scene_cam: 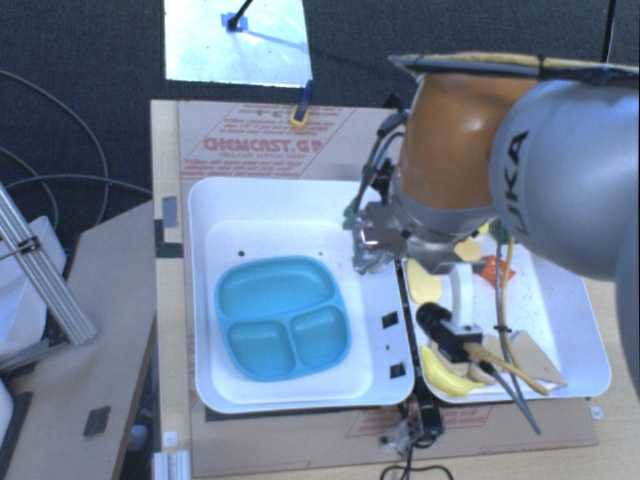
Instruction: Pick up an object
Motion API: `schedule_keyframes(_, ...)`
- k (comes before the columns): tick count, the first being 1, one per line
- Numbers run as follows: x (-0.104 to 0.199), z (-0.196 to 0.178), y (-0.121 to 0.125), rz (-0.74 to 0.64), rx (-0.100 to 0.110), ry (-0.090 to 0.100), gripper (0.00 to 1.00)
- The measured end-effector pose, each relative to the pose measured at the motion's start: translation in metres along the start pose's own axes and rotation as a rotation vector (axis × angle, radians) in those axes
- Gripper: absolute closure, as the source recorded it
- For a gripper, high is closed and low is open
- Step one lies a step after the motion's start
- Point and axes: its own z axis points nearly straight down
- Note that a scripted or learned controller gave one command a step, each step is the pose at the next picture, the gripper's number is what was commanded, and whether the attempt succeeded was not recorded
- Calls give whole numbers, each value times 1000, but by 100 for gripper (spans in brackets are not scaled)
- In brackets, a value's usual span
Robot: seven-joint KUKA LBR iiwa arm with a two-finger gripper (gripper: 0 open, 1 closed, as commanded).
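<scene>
Camera view, slanted down over both bins. Grey arm (570, 158), with an orange band (450, 138) above the wrist, enters from the right and ends in the gripper (372, 246). The gripper hangs over the far right part of the left bin (270, 213), close beside the rim shared with the right bin (600, 368). Whether the gripper is spread or pressed together cannot be told from this angle; nothing is seen pinched in it.

Candidate objects:
- (a) Blue divided plate (285, 318), flat on the floor of the left bin, to the left of the gripper and nearer, apart from it. Its longer side runs roughly left to right, with one long compartment on the far side and two smaller ones on the near side. It is smooth moulded plastic with rounded corners and a raised lip.
- (b) Pale yellow piece (427, 288), just across the shared rim in the right bin, right of and nearer than the gripper, partly hidden by the robot.
- (c) Curved yellow banana-like item (447, 380), at the near left corner of the right bin.
- (d) Small orange-red item (495, 270).
- (e) Tan wedge (535, 360), flat-faced and matte.

Judgement: the plate is the sole object in the bin beneath the gripper, so a pick there calls for a shift left and near. Its thin lip is the likely purchase, and the smooth plastic may slip.
</scene>
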Motion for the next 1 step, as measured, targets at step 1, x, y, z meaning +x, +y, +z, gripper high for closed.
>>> schedule_keyframes(1,14,150,-26,8,21,-6,100)
